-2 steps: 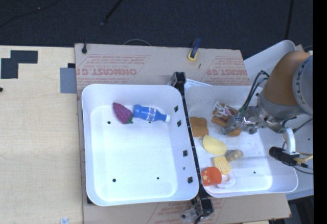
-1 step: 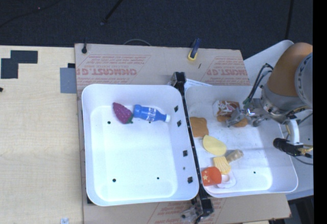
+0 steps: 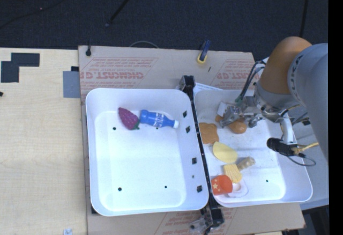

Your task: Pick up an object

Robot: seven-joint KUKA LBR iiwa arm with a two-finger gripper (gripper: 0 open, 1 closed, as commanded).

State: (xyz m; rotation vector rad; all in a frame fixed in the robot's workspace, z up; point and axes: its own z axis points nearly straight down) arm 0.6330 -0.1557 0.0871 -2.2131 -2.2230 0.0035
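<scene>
My gripper [image 3: 234, 116] hangs low over the back of the right bin [image 3: 278, 185], right beside a small orange-brown round object [image 3: 238, 127] that lies just under its fingers. In the same bin lie a tan bread slice [image 3: 208, 133], a yellow lemon-like piece [image 3: 224, 151], a yellow cheese block [image 3: 232, 173], a small beige piece [image 3: 246, 163] and a red tomato-like item [image 3: 221, 185]. The left bin [image 3: 102, 175] holds a purple-red berry [image 3: 128, 118] and a blue bottle [image 3: 157, 119] lying on its side.
The grey arm with its orange band [image 3: 284, 65] comes in from the right above the right bin's back corner. A black cable part [image 3: 284, 147] sticks out over that bin's right side. Black clips [image 3: 187, 82] sit along the divider between the bins.
</scene>
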